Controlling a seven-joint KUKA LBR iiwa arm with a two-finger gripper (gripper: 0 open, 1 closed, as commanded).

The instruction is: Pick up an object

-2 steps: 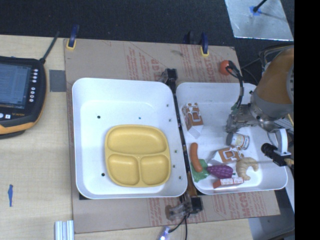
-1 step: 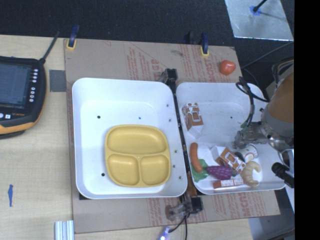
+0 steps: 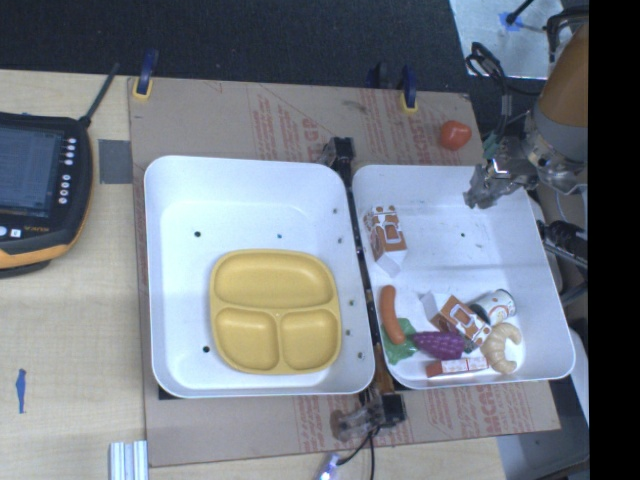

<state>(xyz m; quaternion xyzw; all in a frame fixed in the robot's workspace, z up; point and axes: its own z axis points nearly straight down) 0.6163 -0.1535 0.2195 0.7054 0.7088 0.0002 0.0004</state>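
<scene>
Objects for picking lie heaped in the right bin (image 3: 530, 258) near corner: carrot (image 3: 391, 314), grapes (image 3: 440, 344), croissant (image 3: 503, 346). We find the gripper (image 3: 482, 193) above the far edge, well apart from them, nothing visibly grasped

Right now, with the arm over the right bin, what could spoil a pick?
1. The end effector sits at the far edge of the right bin, away from the items.
2. The croissant, can and purple grapes crowd one corner, so a grasp may catch two.
</scene>
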